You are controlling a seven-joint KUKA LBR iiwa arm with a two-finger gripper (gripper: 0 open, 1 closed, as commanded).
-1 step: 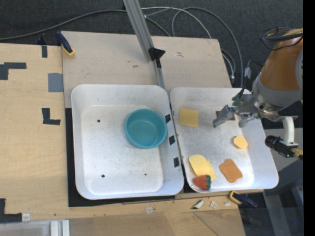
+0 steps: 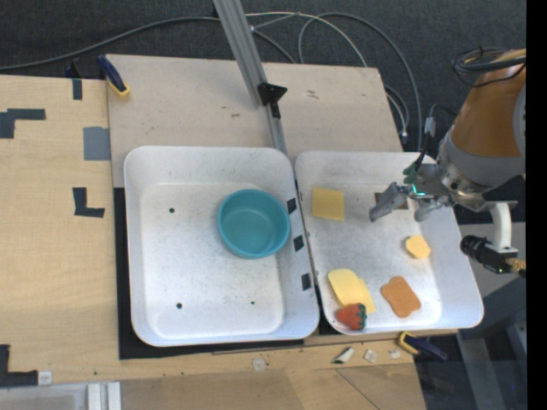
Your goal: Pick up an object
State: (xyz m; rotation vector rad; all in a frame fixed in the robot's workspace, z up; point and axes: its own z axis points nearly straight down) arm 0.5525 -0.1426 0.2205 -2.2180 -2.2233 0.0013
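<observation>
Five food pieces lie in the right bin (image 2: pixel 453 314): square cheese (image 2: pixel 327 204) left of the gripper (image 2: pixel 402 202), nugget (image 2: pixel 417 247) just below it, then cracker (image 2: pixel 400 296), yellow slab (image 2: pixel 349 286), strawberry (image 2: pixel 351 316). Gripper open, empty. One teal bowl (image 2: pixel 253 223) far left.

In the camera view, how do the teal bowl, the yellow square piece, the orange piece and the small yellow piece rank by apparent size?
Largest to smallest:
1. teal bowl
2. yellow square piece and orange piece, which look alike in size
3. small yellow piece
</observation>
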